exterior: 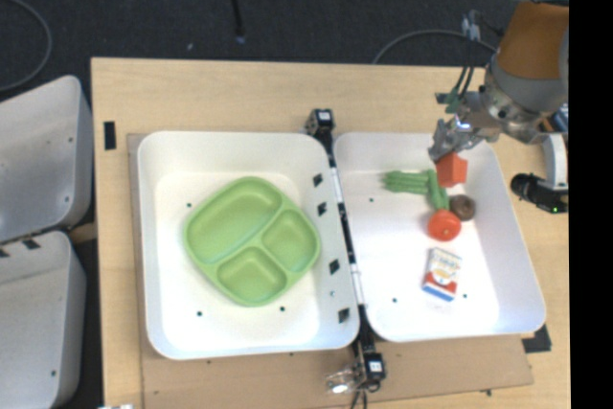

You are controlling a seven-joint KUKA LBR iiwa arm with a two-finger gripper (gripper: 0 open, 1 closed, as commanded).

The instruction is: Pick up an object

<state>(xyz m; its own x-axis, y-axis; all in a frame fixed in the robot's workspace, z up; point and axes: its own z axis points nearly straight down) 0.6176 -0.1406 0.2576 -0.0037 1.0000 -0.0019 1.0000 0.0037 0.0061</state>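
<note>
Dark carpet surrounds a wooden bench (220,77), with a black cable trailing across the floor at the far side. At the far left edge, pale grey panels (38,168) stand beside the bench.

On the bench sit two shallow white bins side by side, joined by a row of black clips down the middle. The left bin (163,321) holds a green tray (251,239) with three compartments, lying flat and turned at an angle, roughly in the middle of the bin.

The right bin (498,302) holds several small things gathered in its far-right part. A green piece (414,182) lies flat, stretching left to right, with its right end bending toward the near side. Just beside its right end sits an orange block (452,170). Near of that, a small brown round thing (464,206) touches or nearly touches a round red-orange thing (443,225). Nearer still, apart from the others, lies a small white carton (441,274) with red and blue print.

From the right, the grey and orange arm (532,43) reaches over the far-right corner of the right bin. Its gripper (458,141) hangs right above the orange block, at or just over its far edge; whether the block sits between the fingers, and how wide they stand, cannot be told from this angle.
</note>
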